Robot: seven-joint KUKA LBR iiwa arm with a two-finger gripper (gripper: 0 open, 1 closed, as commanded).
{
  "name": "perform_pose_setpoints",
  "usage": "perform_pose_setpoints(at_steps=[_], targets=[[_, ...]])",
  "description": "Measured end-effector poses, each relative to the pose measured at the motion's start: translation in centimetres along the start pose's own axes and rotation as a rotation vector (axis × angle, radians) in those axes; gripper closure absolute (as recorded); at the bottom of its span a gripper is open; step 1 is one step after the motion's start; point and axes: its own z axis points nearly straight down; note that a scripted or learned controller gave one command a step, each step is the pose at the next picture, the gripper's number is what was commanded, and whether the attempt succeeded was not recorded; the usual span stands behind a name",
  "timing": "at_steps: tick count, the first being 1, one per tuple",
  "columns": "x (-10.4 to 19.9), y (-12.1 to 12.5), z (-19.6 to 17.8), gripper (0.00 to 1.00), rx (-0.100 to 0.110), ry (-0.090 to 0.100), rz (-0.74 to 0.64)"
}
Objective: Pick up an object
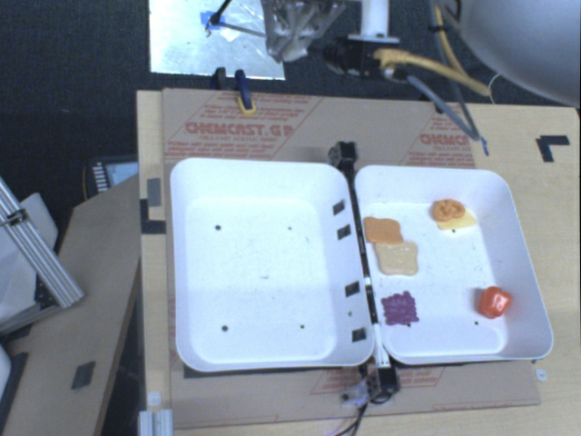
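Note:
The right bin (522,271) holds several small items. An orange pretzel-shaped piece (447,210) lies on a yellow wedge near the back. An orange slice (383,231) and a beige slice (398,258) lie by the bin's left wall. A purple grape cluster (399,309) sits toward the front. A red piece (493,302) is at the front right. My gripper (290,36) hangs high beyond the back of the bench, far from both bins, with nothing seen in it.
The left bin (182,271) adjoins the right one along black clips (349,234). Both rest on brown cardboard (272,130). A blue and yellow clamp (243,94) sits at the back edge. Yellow cables (436,66) trail from the arm. An aluminium rail (36,252) stands at left.

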Motion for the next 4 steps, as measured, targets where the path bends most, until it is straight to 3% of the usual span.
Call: perform_pose_setpoints(at_steps=[1,2,3,4], targets=[[-0.2,4.3,-0.1,1.00,-0.006,0.000,0.005],[-0.1,4.4,0.9,1.00,-0.002,0.000,0.005],[-0.1,-0.4,0.0,1.00,0.001,0.000,0.001],[-0.2,3.9,0.0,1.00,-0.005,0.000,0.006]])
